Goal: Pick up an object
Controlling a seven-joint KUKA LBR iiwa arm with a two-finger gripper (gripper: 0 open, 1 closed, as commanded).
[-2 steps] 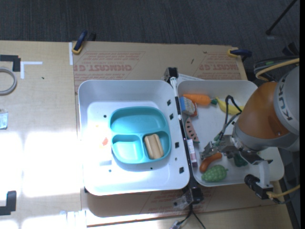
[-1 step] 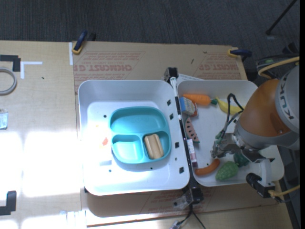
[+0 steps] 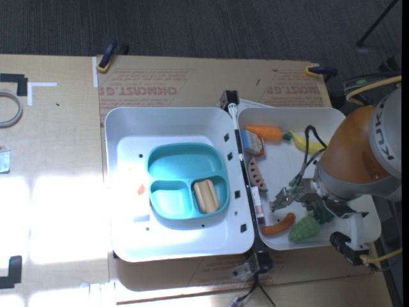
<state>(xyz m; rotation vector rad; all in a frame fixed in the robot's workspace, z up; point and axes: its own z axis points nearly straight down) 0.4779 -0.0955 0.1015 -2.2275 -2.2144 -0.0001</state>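
In the camera view, the gripper (image 3: 285,199) is held low in the right bin (image 3: 358,121), just above the sausage (image 3: 279,225) and beside the green toy (image 3: 304,229). Whether the jaws are spread or closed cannot be told; nothing is seen between them. A carrot (image 3: 264,132), a banana (image 3: 305,142) and a watermelon slice (image 3: 257,173) lie further back in that bin. The sausage is judged the nearest target: it should be straddled across its narrow width, and the descent kept clear of the bin wall. In the left bin (image 3: 121,171) a blue tray (image 3: 185,181) holds a bread roll (image 3: 205,196). Red print on the cardboard (image 3: 147,85) is seen reversed and seems to read "CHEMAST GR"; "KU" is read on the arm (image 3: 377,149).
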